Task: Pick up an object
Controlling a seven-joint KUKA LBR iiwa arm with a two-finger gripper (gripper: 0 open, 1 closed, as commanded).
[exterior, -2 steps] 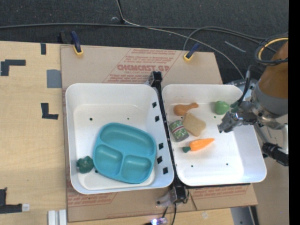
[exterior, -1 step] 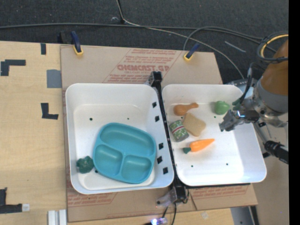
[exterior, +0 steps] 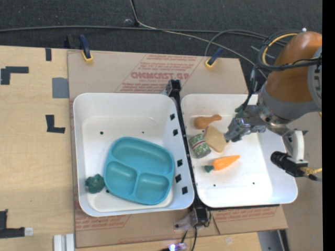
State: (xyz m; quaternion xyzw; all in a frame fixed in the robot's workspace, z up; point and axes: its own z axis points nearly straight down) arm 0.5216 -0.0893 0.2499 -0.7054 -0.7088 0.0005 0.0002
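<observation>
Fingers: the fingers (exterior: 234,134) sit low in the right bin (exterior: 261,190), touching the tan block's (exterior: 215,138) right edge; how far open cannot be told.
Right bin: drumstick (exterior: 206,121), tan block, green can (exterior: 199,145), carrot (exterior: 225,162).
Left bin (exterior: 89,109): blue divided tray (exterior: 138,170), green lump (exterior: 95,183).
Tabletop (exterior: 31,156): cardboard sheet (exterior: 152,72) under both bins.

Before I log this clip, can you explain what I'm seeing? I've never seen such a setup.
One camera looks down at a slant on a bench with two shallow white bins. The grey and orange machine on the right is a robot arm; its gripper sits low in the right bin, beside a tan block. Near it lie an orange carrot, a brown drumstick-shaped toy and a small green-patterned can. The left bin holds a blue divided tray and a small dark green toy. I cannot confirm that anything is held.
</observation>
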